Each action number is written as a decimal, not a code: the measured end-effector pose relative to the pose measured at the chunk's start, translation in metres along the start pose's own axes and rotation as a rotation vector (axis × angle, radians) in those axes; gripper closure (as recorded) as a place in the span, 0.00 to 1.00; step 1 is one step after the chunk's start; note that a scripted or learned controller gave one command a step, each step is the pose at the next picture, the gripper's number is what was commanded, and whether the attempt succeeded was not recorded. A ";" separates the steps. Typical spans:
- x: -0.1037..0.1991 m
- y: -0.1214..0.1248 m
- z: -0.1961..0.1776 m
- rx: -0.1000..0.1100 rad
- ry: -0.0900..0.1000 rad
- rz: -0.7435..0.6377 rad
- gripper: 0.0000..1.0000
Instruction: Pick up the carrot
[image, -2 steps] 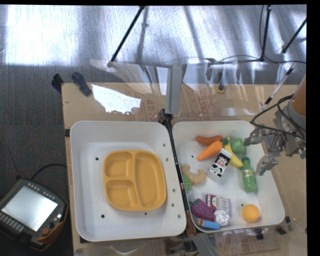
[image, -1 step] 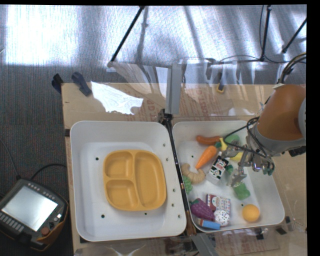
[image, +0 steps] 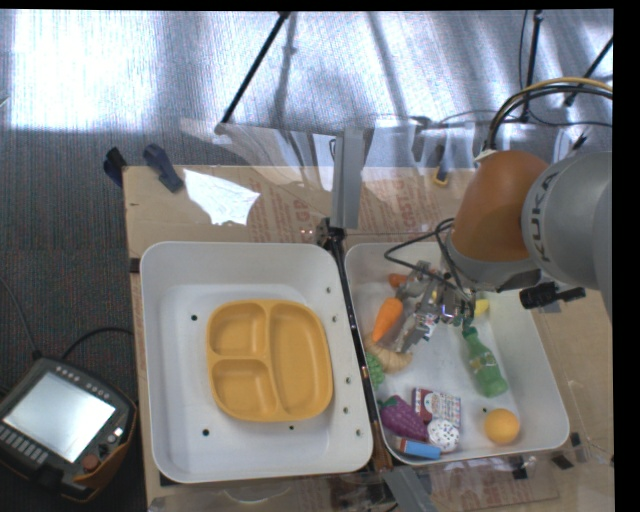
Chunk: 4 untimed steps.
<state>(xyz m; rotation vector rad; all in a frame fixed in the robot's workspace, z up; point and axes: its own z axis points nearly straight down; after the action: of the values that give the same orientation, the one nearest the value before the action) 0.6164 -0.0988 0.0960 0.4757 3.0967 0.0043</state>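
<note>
gripper (image: 418, 318) low in right bin (image: 540, 400), just beside carrot (image: 387, 318), finger opening unclear

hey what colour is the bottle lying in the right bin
Green, with a red cap; the camera view shows the bottle well, lying right of the gripper.

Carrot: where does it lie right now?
In the camera view the carrot lies in the right bin, near its left wall in the upper part, just left of the gripper and above the purple toy.
</note>
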 end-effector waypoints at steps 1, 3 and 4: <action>0.004 0.015 0.002 0.001 -0.003 0.409 0.00; -0.006 0.021 -0.009 0.002 -0.008 0.773 1.00; 0.019 0.018 -0.097 0.002 -0.002 0.663 1.00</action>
<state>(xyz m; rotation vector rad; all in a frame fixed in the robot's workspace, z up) 0.6027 -0.0764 0.1926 1.4574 2.7733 0.0052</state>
